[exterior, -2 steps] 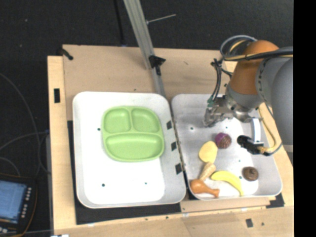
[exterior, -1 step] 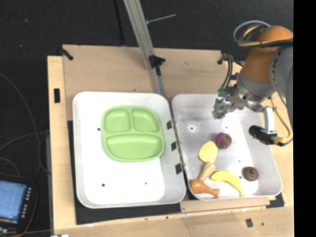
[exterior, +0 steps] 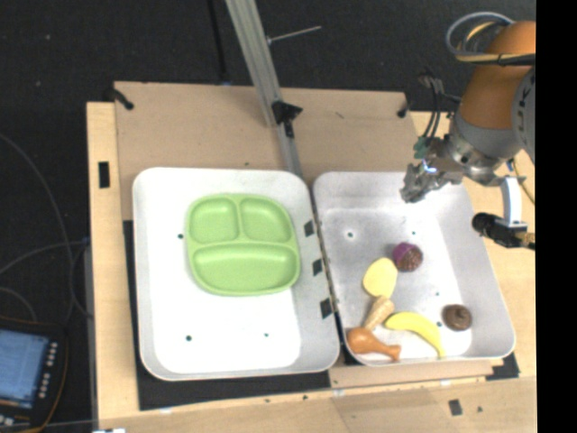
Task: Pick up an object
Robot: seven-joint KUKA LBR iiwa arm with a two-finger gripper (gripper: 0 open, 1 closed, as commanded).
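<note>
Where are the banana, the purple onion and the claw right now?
banana [exterior: 416, 328]: camera view, middle of its curve.
purple onion [exterior: 408, 257]: camera view, its top.
claw [exterior: 416, 188]: camera view, at its tips.

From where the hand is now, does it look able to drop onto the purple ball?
Probably yes. The hand hangs over the right bin's far end, and the purple ball lies apart from the yellow piece with bare floor between it and the hand.
</note>
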